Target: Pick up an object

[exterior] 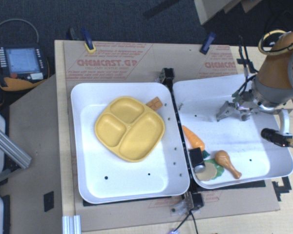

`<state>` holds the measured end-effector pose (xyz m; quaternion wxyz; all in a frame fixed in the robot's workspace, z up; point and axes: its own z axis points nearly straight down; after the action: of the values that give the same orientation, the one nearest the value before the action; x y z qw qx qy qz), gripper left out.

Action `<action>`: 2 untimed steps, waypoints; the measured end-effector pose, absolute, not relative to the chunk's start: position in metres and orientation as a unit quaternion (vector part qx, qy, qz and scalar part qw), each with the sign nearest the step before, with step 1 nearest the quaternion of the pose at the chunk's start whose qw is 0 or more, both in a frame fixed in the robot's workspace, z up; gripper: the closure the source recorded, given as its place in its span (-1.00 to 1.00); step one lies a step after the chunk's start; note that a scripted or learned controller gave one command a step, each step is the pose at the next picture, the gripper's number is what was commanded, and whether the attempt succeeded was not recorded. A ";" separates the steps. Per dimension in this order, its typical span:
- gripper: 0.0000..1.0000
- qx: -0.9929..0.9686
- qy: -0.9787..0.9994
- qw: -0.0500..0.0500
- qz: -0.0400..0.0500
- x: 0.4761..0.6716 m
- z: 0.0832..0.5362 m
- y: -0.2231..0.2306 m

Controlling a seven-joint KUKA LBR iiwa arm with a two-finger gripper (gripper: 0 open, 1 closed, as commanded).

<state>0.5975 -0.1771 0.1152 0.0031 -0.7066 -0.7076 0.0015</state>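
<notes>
In the camera view, the gripper (225, 112) hangs over bare floor in the right shallow white bin (263, 177), its fingers splayed apart and grasping nothing. Toward that bin's near left corner lie an orange plastic carrot (193, 138), a small black and silver block (197, 159), a pale green disc (208, 172) and a tan toy drumstick (227, 163). A yellow sectioned plastic plate (130, 128) sits in the neighbouring left white bin (88, 179). This looks like the approach step; next the gripper would need to travel to the cluster, descend over one item and close.

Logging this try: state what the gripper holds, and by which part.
Nothing is held. The gripper hangs over bare floor of the right bin, apart from the carrot and drumstick.
</notes>
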 end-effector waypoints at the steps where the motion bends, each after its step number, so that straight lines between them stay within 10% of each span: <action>1: -1.00 -0.708 -0.707 -0.003 0.000 0.600 0.091 -0.180; 2: 1.00 -0.707 -0.707 -0.008 -0.006 0.605 0.106 -0.178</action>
<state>0.6047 -0.1780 0.1062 -0.0079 -0.7068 -0.7073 -0.0057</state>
